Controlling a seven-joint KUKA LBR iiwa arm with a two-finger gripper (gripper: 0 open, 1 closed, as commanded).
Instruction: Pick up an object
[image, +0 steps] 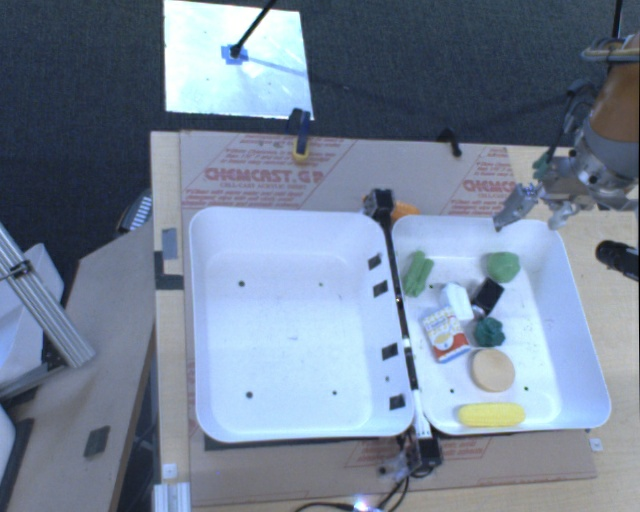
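The hand (530, 205) hangs above the back edge of the right bin (575, 300), fingers spread, pinching nothing. Inside this bin lie a green ball (503, 266), a green block (417, 272), a tan disc (492, 370) and a yellow bar (491, 414). The left bin (290, 225) sits beside it on the surface (120, 300).

Two white bins (290, 225) sit on a tan surface (330, 165) printed with red lettering. The right bin holds small things — a yellow block (491, 414), a tan disc (492, 370), a dark green lump (489, 331) and two light green pieces (503, 265).
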